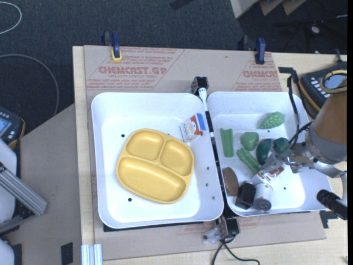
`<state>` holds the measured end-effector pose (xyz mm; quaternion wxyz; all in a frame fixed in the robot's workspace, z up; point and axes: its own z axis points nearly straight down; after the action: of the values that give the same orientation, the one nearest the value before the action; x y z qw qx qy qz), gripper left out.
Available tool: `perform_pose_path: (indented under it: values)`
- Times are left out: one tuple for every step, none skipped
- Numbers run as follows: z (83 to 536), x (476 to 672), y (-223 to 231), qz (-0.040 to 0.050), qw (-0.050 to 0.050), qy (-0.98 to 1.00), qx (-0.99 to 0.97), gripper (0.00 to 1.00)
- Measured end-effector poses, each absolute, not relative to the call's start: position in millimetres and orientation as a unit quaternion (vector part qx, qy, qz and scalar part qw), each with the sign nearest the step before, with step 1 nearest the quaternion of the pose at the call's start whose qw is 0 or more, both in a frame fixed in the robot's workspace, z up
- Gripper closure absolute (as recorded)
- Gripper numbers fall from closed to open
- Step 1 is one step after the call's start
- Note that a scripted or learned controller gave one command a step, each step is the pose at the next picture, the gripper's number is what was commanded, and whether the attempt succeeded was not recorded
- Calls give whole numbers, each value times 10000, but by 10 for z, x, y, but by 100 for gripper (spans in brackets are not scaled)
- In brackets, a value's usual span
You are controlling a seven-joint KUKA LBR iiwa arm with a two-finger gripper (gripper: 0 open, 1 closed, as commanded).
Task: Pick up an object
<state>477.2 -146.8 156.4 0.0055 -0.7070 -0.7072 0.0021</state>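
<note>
The right bin (292, 195) holds a cluster of small objects. Among them are a pale green knobbly piece (272, 120), a flat green stick (226, 141), a round green piece (249, 140) and two dark teal pieces (265, 148). A green cylinder (247, 161), a brown oval (230, 181), a black cylinder (245, 194) and a grey-capped tube (263, 199) lie there too. My gripper (276, 162) reaches in from the right, low over the teal pieces and a red-and-white item (271, 173). Its tip is lost among them.
The left bin (105, 148) carries a yellow divided plate (155, 165) and a small red, white and blue carton (193, 128) near its right wall. The grey arm with its orange band (331, 128) covers the right bin's right side. A black device (325, 84) sits at the far right.
</note>
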Motion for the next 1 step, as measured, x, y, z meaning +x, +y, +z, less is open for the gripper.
perform_pose_path:
  values:
    - [1079,4814,-2245,-39,19,-7064,-7078,0]
